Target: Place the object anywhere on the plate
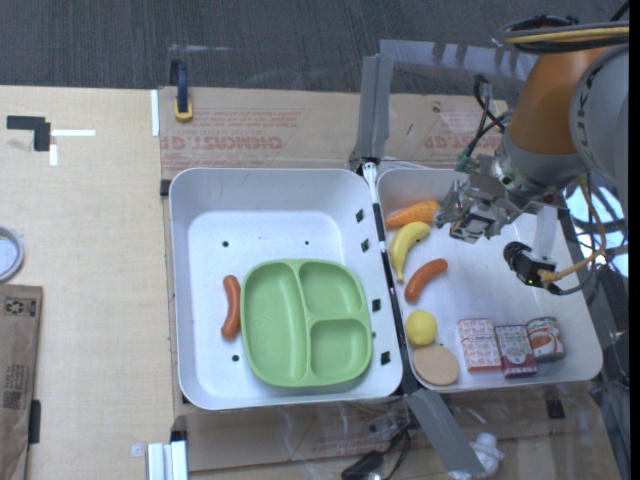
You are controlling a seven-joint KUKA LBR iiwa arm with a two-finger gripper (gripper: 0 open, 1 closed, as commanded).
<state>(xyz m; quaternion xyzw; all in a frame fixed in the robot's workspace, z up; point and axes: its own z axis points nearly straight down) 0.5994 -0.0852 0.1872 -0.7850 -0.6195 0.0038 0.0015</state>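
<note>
Camera view: gripper [470,218] hangs over the right bin [575,298], above the carrot [412,212] and banana [406,245]; can't tell how wide it stands, nothing visibly held. Green plate [303,320] sits in the left bin [270,203], bare, with a sausage [231,305] just beside its left rim. Second sausage [425,276], lemon [421,327], cookie [436,365] and small cartons [510,346] lie near. Risk, my guess: carrot and banana touch, so a grab could nudge both or slip; the divider wall could clip the carry.

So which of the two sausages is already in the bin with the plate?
The sausage lying lengthwise just left of the green plate, in the left bin. The other sausage lies in the right bin, below the banana.
</note>
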